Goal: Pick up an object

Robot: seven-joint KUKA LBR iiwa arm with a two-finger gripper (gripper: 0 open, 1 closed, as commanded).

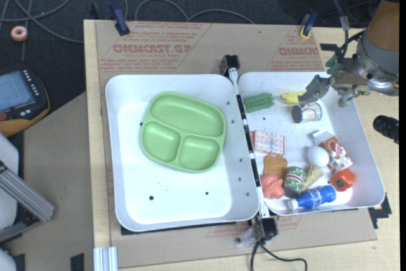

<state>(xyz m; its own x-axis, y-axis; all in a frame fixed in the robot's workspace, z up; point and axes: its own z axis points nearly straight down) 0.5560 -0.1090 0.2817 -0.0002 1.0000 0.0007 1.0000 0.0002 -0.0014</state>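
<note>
My gripper (313, 92) hangs over the back of the right bin (366, 136), reaching in from the right. Directly under and beside it are a small white can (308, 113) lying on its side and a yellow banana-like piece (292, 97). A green vegetable piece (258, 101) lies further left. Nothing can be seen held. Toward the front of the same bin lie a red-checkered packet (269, 142), a white egg (317, 155), a red-and-white carton (335, 150), a red tomato (343, 179) and a blue bottle (315, 198).
The left bin (127, 187) holds a green divided plate (184, 131). A brown piece (275, 166), a pink piece (271, 186) and a round green-patterned item (294, 179) crowd the right bin's front-left corner. Blue clamps (118, 18) (308, 25) grip the board's back edge.
</note>
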